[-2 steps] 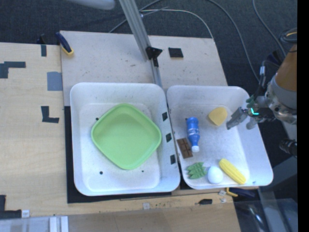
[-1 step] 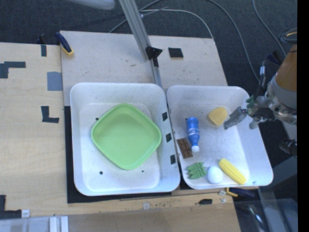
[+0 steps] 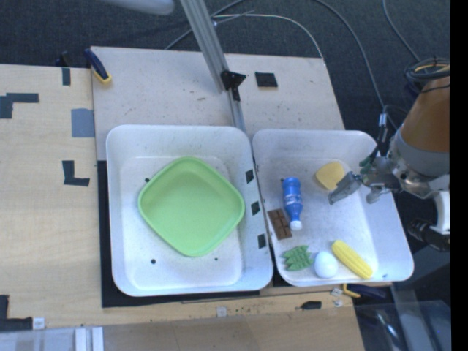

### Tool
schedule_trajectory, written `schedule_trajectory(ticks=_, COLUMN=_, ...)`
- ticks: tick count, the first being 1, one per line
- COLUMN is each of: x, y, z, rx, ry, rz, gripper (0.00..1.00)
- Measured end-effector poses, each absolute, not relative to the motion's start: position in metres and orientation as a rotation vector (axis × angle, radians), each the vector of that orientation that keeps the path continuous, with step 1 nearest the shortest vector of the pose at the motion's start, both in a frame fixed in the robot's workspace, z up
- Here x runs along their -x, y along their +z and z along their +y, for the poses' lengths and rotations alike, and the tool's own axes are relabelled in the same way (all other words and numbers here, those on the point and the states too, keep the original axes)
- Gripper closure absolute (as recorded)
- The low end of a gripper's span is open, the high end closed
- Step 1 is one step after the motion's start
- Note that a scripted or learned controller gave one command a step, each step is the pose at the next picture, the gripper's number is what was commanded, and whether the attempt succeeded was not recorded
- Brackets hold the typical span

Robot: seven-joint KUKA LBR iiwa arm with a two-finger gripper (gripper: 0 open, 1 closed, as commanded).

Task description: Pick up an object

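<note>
Gripper (image 3: 354, 189) fingers apart, empty; blue bottle (image 3: 292, 202) lies lengthwise (cap toward near edge).

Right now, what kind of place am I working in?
Most likely a robotics lab test bench, not a real kitchen. Two shallow white bins sit side by side on a taped board, toy items such as a corn cob and a blue bottle lie loose, and cables trail over dark carpet.

plate (image 3: 191, 205) in left bin (image 3: 124, 269), bottle (image 3: 292, 199) in right bin (image 3: 391, 262)
</note>
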State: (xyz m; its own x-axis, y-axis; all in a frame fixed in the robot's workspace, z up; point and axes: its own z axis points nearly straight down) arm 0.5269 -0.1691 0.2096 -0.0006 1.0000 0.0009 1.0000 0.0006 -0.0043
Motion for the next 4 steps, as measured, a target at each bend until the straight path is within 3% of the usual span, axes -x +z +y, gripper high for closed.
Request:
schedule_trajectory(ticks=2, x=-0.53, y=0.106, z=-0.164, rx=2.217, ry=0.005, rz=-2.219, gripper=0.0)
schedule_trajectory(ticks=3, x=-0.531, y=0.119, z=-0.165, rx=2.219, ry=0.001, rz=-2.222, gripper=1.0)
schedule_trajectory(ticks=4, x=-0.531, y=0.177, z=-0.156, rx=2.223, ry=-0.004, rz=-2.225, gripper=1.0)
